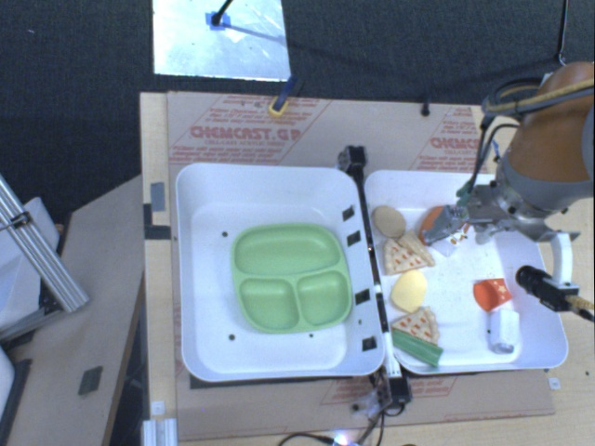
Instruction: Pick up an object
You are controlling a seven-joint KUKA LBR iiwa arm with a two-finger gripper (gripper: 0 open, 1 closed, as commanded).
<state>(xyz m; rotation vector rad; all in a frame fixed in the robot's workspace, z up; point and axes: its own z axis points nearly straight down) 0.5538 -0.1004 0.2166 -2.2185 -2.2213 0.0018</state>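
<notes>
Orange obj (433, 219) by jaws

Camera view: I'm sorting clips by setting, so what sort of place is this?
Probably a robotics lab bench for grasping trials: two white bins on a board, a green divided tray, toy food such as a waffle wedge, and the arm's end effector above them.

Red print reading "CHEMCAST GP" stands on the brown protective sheet (244, 128) under the two bins, at upper centre of the frame, with smaller lines beneath it too small to read. The same red print repeats at the upper right on that sheet, near the right bin's far edge, partly hidden and blurred.
</notes>
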